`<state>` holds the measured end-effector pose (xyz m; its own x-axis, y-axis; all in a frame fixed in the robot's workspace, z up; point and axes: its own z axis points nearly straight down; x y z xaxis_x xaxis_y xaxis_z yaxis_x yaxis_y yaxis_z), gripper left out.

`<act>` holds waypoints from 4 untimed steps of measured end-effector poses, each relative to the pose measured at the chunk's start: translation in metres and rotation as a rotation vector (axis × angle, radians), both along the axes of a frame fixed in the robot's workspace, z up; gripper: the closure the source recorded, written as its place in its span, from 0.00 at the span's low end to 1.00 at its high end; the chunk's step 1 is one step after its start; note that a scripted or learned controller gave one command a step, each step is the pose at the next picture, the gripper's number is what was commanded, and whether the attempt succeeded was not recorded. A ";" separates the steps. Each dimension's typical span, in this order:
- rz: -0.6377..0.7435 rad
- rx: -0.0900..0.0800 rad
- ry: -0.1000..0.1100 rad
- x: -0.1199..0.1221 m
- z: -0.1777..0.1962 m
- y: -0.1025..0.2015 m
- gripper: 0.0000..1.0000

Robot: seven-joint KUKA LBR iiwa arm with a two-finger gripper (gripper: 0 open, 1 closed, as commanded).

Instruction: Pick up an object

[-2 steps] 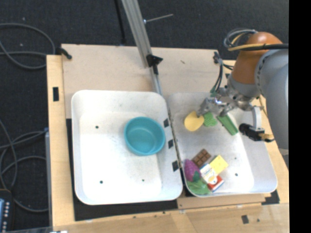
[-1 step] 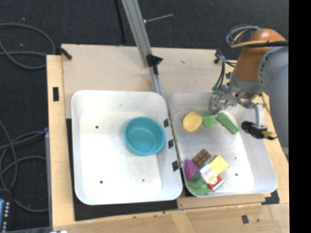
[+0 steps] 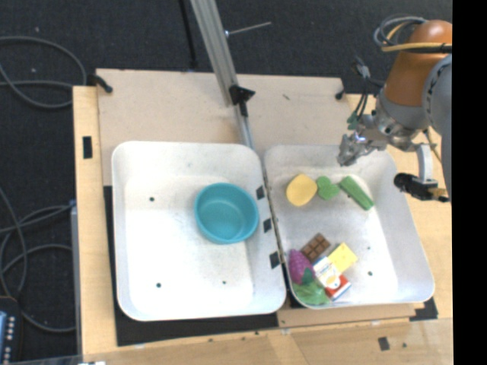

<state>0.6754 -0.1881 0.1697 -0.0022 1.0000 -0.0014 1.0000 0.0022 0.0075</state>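
The objects are gathered in the right bin (image 3: 396,234): a yellow lump (image 3: 301,190), a green piece (image 3: 328,188) and a green block (image 3: 356,192) near its far side, and a brown bar (image 3: 315,245) among a small heap by the near corner. The gripper (image 3: 349,153) is seen above the far rim, clear of them. A blue bowl (image 3: 226,213) is held by the left bin (image 3: 144,234).

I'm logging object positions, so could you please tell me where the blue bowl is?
The blue bowl sits in the left bin, right of its centre, near the divider beside the right bin.
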 end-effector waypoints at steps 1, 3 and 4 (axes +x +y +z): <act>0.001 0.000 0.000 0.001 0.045 -0.002 1.00; 0.004 0.002 0.006 -0.010 0.105 0.053 1.00; 0.004 0.001 0.008 -0.021 0.091 0.104 1.00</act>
<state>0.6541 -0.0842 0.2608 -0.0059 1.0000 -0.0001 1.0000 0.0059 -0.0002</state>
